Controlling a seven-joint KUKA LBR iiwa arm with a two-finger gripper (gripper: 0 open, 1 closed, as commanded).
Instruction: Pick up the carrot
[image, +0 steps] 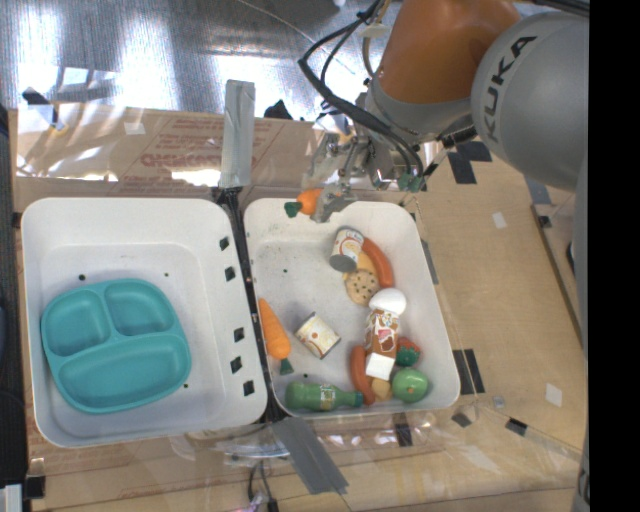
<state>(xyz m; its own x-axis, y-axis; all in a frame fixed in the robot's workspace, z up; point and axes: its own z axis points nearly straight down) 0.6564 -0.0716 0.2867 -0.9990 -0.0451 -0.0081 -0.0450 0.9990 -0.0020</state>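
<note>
A small orange carrot (305, 203) with a green top hangs over the back rim of the right bin (432, 300), pinched between the fingers of my gripper (322, 203). The gripper is shut on it, and its fingers (336, 199) cover the carrot's right end. A second, longer carrot (273, 332) lies on the floor of the right bin against its left wall, green end toward the front.
The right bin also holds a tin can (347, 250), a sausage (379, 263), a cookie (361, 287), a small cup (317, 336), a green bottle (322, 397) and a green fruit (410, 382). A teal divided plate (115, 343) lies in the left bin (40, 230).
</note>
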